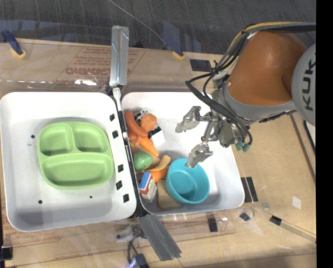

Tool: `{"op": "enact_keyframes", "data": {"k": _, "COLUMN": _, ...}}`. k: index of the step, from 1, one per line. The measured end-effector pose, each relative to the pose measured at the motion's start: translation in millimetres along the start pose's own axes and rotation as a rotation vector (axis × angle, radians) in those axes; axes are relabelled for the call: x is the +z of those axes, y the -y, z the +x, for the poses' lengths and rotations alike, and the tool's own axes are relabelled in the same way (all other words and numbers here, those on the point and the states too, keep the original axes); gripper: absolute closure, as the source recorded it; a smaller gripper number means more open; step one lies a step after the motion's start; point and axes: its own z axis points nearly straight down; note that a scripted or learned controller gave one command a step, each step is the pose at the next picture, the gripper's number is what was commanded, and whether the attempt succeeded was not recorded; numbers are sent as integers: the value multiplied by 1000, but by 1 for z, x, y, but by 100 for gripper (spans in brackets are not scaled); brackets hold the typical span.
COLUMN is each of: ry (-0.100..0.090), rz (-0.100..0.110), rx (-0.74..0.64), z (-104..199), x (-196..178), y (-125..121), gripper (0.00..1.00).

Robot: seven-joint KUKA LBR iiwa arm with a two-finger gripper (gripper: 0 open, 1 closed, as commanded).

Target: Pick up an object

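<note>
My gripper hangs over the middle of the right bin, its two fingers spread wide apart with nothing between them. One fingertip points left toward the bin's middle, the other sits just above the rim of a blue bowl. Left of the gripper lie orange carrots, a green round fruit, a tan wedge and a small carton, all crowded against the bin's left wall.
The left bin holds a green divided plate. A metal divider bar runs between the two bins. Bare white floor lies in the right bin's upper middle and right side. Cables hang by the wrist.
</note>
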Motion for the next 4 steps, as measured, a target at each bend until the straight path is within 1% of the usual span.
{"op": "enact_keyframes", "data": {"k": 1, "ry": -7, "rz": -2, "rx": 269, "z": 28, "x": 120, "y": 57, "gripper": 0}}
{"op": "enact_keyframes", "data": {"k": 2, "ry": 20, "rz": 1, "rx": 420, "z": 29, "x": 148, "y": 33, "gripper": 0}}
{"op": "enact_keyframes", "data": {"k": 3, "ry": 3, "rz": -1, "rx": 286, "z": 25, "x": 107, "y": 20, "gripper": 0}}
{"op": "enact_keyframes", "data": {"k": 4, "ry": 7, "rz": -2, "rx": 253, "z": 8, "x": 181, "y": -5, "gripper": 0}}
